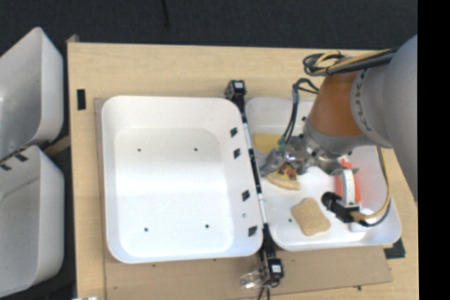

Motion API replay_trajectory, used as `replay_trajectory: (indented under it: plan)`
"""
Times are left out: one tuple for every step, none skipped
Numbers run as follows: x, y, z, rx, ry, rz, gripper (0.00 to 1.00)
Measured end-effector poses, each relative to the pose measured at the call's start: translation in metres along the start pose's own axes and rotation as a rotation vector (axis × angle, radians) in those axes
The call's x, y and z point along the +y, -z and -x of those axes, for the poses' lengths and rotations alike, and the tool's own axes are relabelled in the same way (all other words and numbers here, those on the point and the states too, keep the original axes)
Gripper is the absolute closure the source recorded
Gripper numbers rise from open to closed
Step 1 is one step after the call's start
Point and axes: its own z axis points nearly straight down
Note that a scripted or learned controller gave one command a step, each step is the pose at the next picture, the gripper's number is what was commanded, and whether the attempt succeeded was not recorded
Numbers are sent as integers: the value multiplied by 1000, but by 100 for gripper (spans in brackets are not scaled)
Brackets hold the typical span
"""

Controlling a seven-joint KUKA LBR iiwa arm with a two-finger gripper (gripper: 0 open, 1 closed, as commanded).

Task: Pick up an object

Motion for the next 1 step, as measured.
replay_trajectory:
  plan:
    - [3,18,2,0,-8,9,100]
